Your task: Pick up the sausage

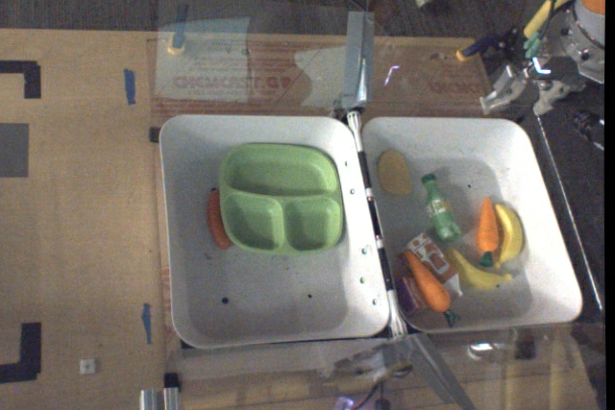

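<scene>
Two white bins sit side by side on the bench, a left bin [192,302] and a right bin [548,288]. The left bin holds one green divided plate [281,198] and one reddish sausage [218,219] against the plate's left edge. The right bin holds one tan round piece [394,172] near its top left corner, one green bottle [441,207], two carrots [488,225] [428,289], two bananas [510,233] [477,272] and one small carton [430,254].
</scene>
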`<state>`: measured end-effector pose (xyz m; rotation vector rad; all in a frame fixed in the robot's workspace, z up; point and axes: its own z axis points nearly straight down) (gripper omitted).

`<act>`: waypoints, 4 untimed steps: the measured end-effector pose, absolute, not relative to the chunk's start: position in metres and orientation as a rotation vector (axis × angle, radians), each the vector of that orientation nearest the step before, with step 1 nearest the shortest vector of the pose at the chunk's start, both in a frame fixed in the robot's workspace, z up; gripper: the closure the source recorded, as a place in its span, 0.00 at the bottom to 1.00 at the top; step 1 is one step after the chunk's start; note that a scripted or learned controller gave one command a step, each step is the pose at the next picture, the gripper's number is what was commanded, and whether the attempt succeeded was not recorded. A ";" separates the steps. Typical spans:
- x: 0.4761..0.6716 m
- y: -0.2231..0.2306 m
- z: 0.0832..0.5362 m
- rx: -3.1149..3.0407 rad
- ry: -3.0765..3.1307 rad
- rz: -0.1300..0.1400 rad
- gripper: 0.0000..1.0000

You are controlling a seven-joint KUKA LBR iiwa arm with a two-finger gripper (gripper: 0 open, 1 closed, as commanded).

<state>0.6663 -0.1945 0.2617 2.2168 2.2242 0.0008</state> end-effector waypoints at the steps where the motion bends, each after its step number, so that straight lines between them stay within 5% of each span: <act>1: 0.598 -0.222 0.313 2.425 1.997 -0.001 0.00; 2: 0.667 -0.217 0.436 2.644 1.690 0.001 0.00; 3: 0.556 -0.208 0.435 2.984 0.989 -0.004 0.00; 4: 0.548 -0.061 0.435 3.116 0.408 -0.001 0.00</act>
